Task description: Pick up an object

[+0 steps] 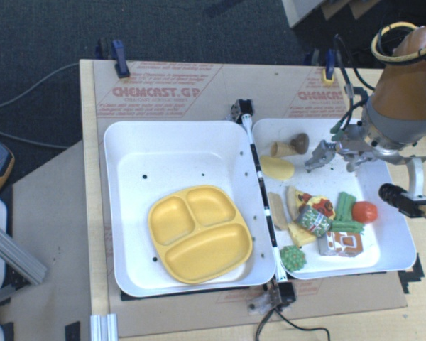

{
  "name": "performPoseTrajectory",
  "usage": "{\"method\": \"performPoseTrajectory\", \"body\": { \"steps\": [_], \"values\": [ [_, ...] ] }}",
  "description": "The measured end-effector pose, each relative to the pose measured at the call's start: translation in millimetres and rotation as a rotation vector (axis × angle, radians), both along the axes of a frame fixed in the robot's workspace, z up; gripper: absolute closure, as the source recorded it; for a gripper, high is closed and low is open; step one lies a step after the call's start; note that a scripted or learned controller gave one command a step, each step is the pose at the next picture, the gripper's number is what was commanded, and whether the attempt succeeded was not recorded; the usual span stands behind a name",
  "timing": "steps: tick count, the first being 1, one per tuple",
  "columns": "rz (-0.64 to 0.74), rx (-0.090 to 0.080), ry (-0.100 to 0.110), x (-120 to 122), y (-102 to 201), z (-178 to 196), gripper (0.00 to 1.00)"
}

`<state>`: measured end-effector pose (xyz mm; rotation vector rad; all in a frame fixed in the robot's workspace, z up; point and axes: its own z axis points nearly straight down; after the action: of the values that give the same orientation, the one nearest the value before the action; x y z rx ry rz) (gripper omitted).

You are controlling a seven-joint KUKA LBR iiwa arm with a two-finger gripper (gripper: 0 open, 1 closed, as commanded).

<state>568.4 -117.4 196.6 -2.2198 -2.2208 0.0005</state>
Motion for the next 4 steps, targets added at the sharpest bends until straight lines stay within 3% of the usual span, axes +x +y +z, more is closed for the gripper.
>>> {"method": "performPoseTrajectory", "body": {
  "steps": [1,2,3,4],
  "values": [
    [-0.002,0.000,0.005,-53.4,19.3,-116.9,0.00],
    [0.000,-0.003,-0.005,-6.5,-7.9,-111.9,0.00],
    [0.005,-0.002,-0.009,66.3,19.1,-111.3,0.00],
    [-0.008,-0.002,0.005,-1.6,-39.1,-112.2,0.00]
  ]
}}
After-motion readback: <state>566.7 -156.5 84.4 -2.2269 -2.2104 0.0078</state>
